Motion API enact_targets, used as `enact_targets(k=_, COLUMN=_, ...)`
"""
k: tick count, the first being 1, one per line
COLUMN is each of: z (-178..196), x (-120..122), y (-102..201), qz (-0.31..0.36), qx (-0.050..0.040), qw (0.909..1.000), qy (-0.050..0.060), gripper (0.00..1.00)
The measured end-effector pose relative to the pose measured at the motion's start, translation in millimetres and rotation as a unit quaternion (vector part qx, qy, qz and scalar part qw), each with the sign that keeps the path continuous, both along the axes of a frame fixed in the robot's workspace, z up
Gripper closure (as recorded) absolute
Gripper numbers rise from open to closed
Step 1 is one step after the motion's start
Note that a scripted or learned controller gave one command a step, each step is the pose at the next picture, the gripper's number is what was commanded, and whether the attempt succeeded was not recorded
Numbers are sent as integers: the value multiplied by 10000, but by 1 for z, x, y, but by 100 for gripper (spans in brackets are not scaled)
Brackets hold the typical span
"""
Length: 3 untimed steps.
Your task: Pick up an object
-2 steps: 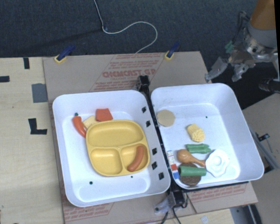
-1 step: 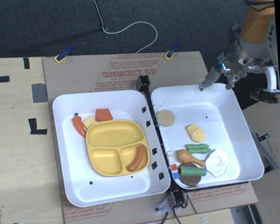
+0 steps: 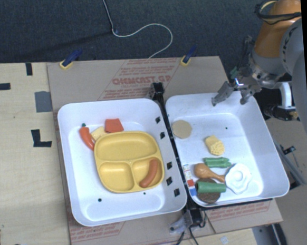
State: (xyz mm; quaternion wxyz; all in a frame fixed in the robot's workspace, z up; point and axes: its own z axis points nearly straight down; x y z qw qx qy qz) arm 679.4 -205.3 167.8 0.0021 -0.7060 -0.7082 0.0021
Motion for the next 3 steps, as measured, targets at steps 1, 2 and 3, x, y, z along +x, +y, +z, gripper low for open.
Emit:
enact_targets(k=1, z=-60, x=1, y=9, qz=-6, qx=7, qw=10000, qy=8, gripper=0)
enact_targets(k=2, z=-85, x=0, y=11, qz=1, qx=-5, qw=10000, qy=-14, gripper=0)
enact_targets(k=3, z=-73, x=1, y=11, qz=9, qx=-14, qw=10000, qy=-26, gripper=100)
